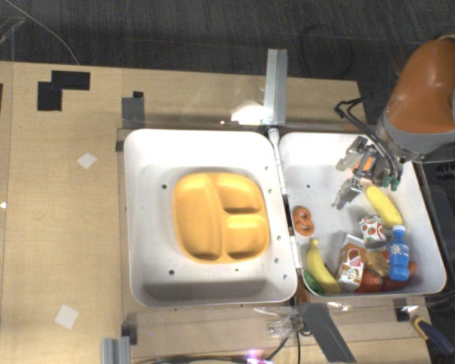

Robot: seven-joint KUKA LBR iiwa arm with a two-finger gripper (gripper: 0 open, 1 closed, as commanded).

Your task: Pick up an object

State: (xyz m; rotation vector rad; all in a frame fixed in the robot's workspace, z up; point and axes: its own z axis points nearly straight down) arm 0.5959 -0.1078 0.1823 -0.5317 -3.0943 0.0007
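Your gripper (354,174) hangs spread and empty over the right bin (318,158), just left of the corn cob (384,205). Pickable toys crowd the frame's lower right, so bare floor lies beneath it.

Robotics lab, wooden bench (53,226), two white bins (144,279), toy food (364,249)

1 fixed camera looks down at a slant on both bins (136,203).
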